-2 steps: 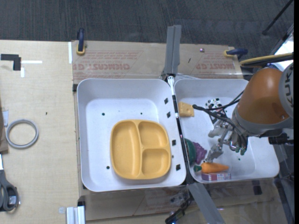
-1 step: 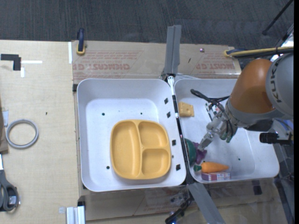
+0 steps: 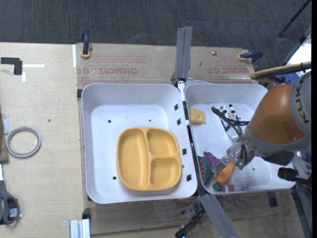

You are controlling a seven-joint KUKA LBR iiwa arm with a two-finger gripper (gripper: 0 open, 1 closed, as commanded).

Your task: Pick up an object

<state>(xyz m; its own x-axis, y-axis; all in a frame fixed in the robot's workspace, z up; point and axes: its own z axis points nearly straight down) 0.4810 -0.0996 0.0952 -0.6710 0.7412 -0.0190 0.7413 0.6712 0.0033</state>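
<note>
Arm low over right bin (image 3: 257, 90), gripper (image 3: 237, 158) near front edge, right above toy carrot (image 3: 224, 174) (purple toy (image 3: 210, 159) beside it). Finger spread: cannot tell. Step: closing in for grasp. Next: settle squarely on carrot, clamp, lift straight.

The cardboard sheet (image 3: 148, 68) behind the bins bears mirrored red "CHEMICALS"-like lettering; the arm (image 3: 303, 103) shows "KU"
</note>
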